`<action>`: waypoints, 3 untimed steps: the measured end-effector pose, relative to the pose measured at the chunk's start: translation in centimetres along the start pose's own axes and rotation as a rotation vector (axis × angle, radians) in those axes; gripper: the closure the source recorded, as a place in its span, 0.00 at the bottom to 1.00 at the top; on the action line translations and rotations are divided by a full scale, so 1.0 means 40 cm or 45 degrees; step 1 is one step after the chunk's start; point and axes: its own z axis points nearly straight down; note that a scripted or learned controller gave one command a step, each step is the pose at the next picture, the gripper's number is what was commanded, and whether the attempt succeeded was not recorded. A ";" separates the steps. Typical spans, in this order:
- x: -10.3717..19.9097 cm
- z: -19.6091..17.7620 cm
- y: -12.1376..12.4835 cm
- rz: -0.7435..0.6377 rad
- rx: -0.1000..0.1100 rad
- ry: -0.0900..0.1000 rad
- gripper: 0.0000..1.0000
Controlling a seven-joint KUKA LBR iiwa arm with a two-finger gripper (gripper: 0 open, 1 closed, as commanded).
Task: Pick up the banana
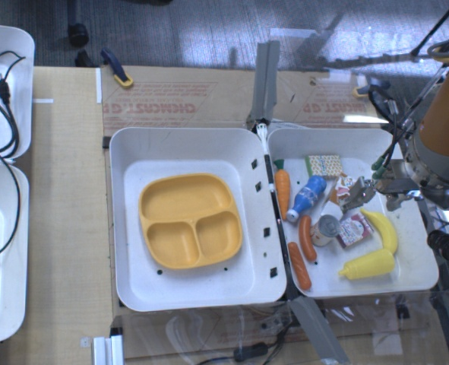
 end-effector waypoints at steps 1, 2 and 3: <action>-0.120 0.253 -0.020 0.009 0.000 0.002 0.00; -0.247 0.416 -0.007 0.040 -0.017 0.007 0.00; -0.248 0.405 -0.009 0.044 -0.008 0.007 1.00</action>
